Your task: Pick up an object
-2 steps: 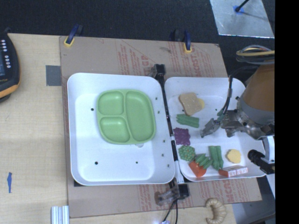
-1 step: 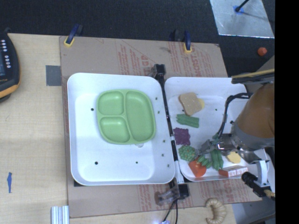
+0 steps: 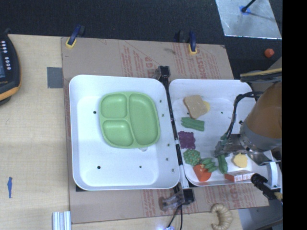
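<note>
The right bin (image 3: 218, 87) holds several toy foods: a tan bread slice (image 3: 195, 106), a green bean pod (image 3: 193, 124), purple grapes (image 3: 186, 139), broccoli (image 3: 191, 156), a red tomato (image 3: 202, 173), a small green piece (image 3: 222, 164) and a yellow piece (image 3: 240, 160). My gripper (image 3: 224, 146) is low over the bin's front right part, just above the small green piece and left of the yellow piece. The arm's orange band (image 3: 267, 111) hides what is beneath the wrist.
The left bin (image 3: 86, 166) holds a green divided plate (image 3: 129, 119). A red and white packet (image 3: 238, 177) lies at the right bin's front rim. A black clamp (image 3: 164, 72) sits between the bins at the back. A tan curled object (image 3: 221, 215) lies on the cardboard in front.
</note>
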Action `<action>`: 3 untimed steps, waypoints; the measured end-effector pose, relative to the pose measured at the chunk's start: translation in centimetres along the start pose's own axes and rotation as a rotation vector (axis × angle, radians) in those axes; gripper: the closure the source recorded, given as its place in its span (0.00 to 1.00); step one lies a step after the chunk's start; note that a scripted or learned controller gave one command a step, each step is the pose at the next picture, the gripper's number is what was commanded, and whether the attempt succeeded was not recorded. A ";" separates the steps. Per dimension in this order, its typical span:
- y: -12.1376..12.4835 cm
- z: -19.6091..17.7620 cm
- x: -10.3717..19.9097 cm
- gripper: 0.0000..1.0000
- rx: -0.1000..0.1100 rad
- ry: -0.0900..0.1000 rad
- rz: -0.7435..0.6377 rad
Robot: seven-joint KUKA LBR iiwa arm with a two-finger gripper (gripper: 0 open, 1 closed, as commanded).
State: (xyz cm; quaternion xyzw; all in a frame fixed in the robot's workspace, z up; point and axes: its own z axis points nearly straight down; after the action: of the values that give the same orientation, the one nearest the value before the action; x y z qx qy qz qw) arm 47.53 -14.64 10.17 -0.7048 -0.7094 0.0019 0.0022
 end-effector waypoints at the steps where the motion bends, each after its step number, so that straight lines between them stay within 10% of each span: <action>1: 9.3 -5.9 2.9 1.00 -0.014 -0.002 -0.003; 2: 5.1 -11.3 -0.3 1.00 -0.007 -0.002 0.007; 3: 13.0 -9.9 3.4 1.00 -0.008 0.000 -0.003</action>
State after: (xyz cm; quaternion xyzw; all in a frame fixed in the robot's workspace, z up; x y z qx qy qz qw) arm 60.59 -11.17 19.98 -0.7038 -0.7104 -0.0009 -0.0004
